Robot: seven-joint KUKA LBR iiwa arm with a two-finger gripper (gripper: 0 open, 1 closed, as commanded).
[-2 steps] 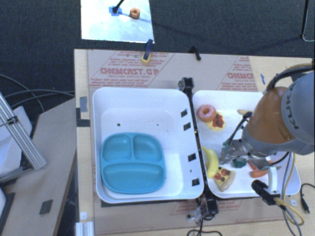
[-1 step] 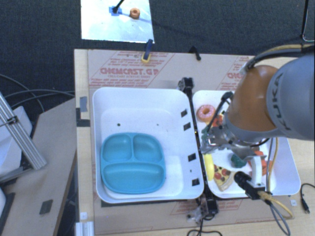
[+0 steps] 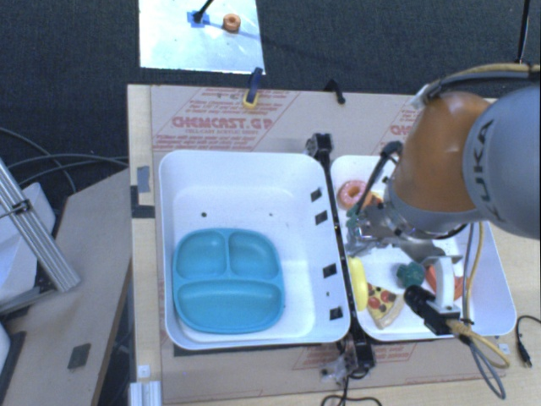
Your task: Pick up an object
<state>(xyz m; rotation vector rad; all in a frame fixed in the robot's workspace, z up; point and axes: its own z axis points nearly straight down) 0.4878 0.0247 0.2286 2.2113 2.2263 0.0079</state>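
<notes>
My gripper [image 3: 361,232] hangs low over the left side of the right bin [image 3: 497,309], close to the divider between the bins. A pink-frosted donut [image 3: 350,194] lies just behind it. In front of it lies a yellow banana-like piece [image 3: 358,284], with a pizza slice [image 3: 385,304] beside that. A teal object [image 3: 412,273] and an orange-red piece [image 3: 436,279] sit to the gripper's right, partly under the wrist. The arm's bulk hides much of the right bin.
The left bin [image 3: 254,176] holds a blue divided plate [image 3: 226,279] at its front left. Black clips line the divider [image 3: 331,244] between the bins. A cardboard sheet [image 3: 220,121] lies under both bins.
</notes>
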